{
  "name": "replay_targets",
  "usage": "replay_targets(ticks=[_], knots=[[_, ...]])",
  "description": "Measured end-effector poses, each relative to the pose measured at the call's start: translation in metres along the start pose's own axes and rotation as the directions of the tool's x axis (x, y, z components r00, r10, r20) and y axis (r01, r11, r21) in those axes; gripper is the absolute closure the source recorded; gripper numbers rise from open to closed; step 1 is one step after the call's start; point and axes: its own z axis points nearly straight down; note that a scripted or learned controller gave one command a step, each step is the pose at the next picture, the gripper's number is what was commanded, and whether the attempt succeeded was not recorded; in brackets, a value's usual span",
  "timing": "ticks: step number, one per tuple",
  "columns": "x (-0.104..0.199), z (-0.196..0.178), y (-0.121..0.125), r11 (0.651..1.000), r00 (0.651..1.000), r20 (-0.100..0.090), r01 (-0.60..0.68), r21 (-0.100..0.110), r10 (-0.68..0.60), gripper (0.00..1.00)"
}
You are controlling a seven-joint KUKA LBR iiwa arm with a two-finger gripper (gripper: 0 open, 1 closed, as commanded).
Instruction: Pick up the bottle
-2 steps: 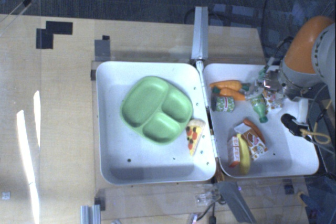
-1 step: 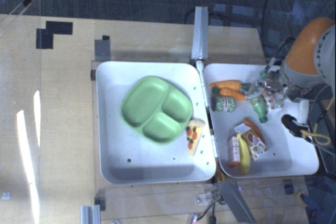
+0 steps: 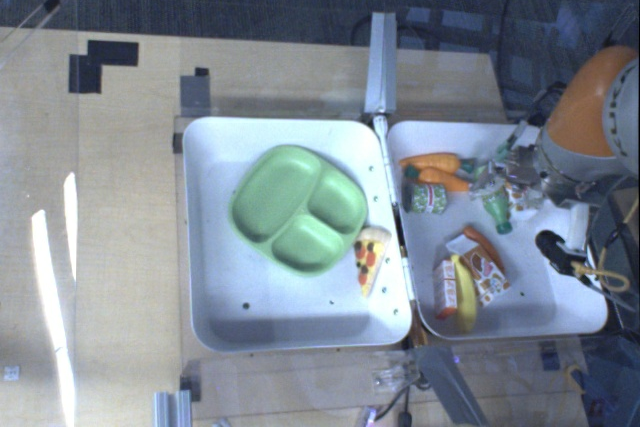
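Note:
A small green bottle (image 3: 497,211) lies in the right bin (image 3: 560,317), in its upper middle part. My gripper (image 3: 512,177) hangs directly over the bottle's upper end, at the end of the grey arm with the orange band (image 3: 600,115) coming in from the right. The gripper's body hides where it meets the bottle, so contact is unclear. The bottle looks to be resting on the bin floor.
Two carrots (image 3: 437,162) and a small can (image 3: 427,199) lie just left of the bottle. A carton (image 3: 482,270) and a banana (image 3: 464,290) lie below it. The left bin (image 3: 215,315) holds a green divided plate (image 3: 298,207) and a pizza slice (image 3: 371,258).

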Motion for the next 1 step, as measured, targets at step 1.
replay_targets(ticks=[1], knots=[[-0.0059,0.0,-0.0001,1.0,1.0,-0.006,-0.017,0.003,0.017,0.0]])
